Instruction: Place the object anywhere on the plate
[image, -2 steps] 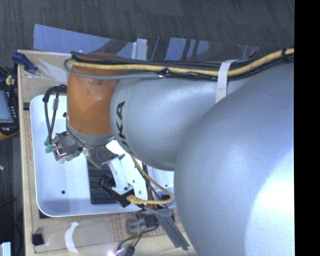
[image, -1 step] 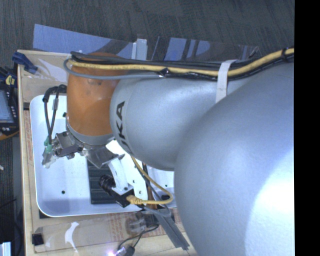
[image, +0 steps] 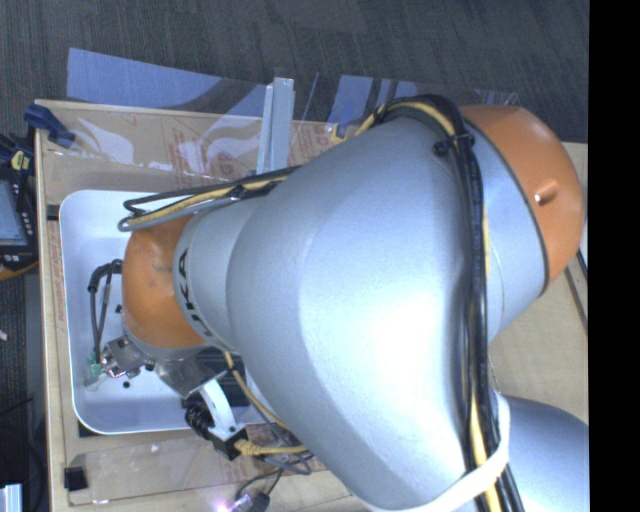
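**Arm body covers most of the bins**

The grey KUKA arm (image: 380, 320) is the largest thing here, its rounded metal casing reaching in from the right and spreading across the middle and lower right of the view. A broad orange band (image: 530, 190) sits at its upper right, and a bundle of black and yellow cables (image: 470, 250) runs down along the casing.

Beneath it lies the pale wooden surface (image: 140, 470), with a strip of it showing at the bottom left and along the top.

On that surface, the shallow white plastic bin (image: 70, 300) at the left shows its rounded left wall and part of its floor; the arm hides the rest.

A second orange section of the wrist (image: 155, 290) hangs over this bin, with thin black cables (image: 98, 300) looping at its left.

Below the wrist, the gripper (image: 115, 362) sits low in the left bin near its left wall. Its fingers are too small and blurred, so I cannot tell how far apart they stand or whether anything is between them.

The object and the plate cannot be made out, as the arm covers most of both bins.
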